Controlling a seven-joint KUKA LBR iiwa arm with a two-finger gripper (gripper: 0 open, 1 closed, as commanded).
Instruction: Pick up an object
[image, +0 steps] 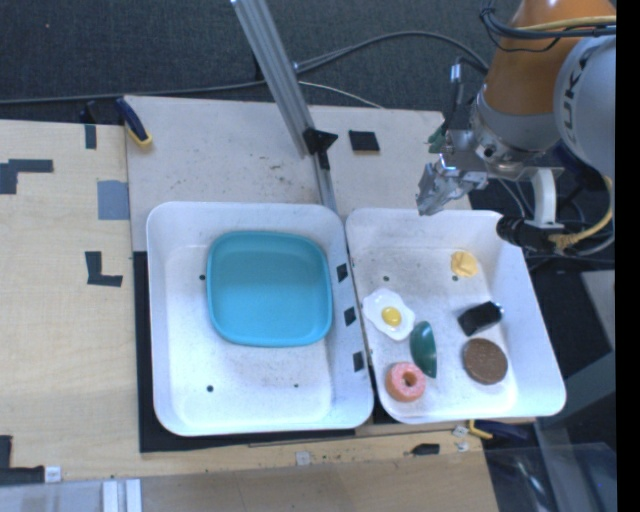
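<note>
The arm reaches in from the right and carries its gripper (437, 190) over the far rim of the right bin (530, 400), above the bare back corner and well apart from every object — a position that reads as a hover, not a grasp, since nothing lies between the fingers or directly under them. Whether the fingers are parted or closed cannot be told; they show as a small grey cluster too blurred to separate. All the candidates for picking sit in the right bin, mostly toward its near half: a small yellow piece (463, 264) lies nearest the gripper, alone on open floor, which would make it the easiest to approach from above. Further forward a fried egg (388, 314) lies flat, with a dark green piece (424, 348) just beside it and a pink doughnut (406, 381) close below — these three crowd together, so fingers closing on one may nudge its neighbours. A black block (479, 317) sits tilted near the right wall, and a brown disc (485, 361) lies flat just beyond it toward the near edge; both flat items offer little height to grip. The left bin (170, 300) holds a blue plate (269, 288) lying flat in its middle, too wide and low to be a likely target. By my judgement the pick has not yet begun.
</note>
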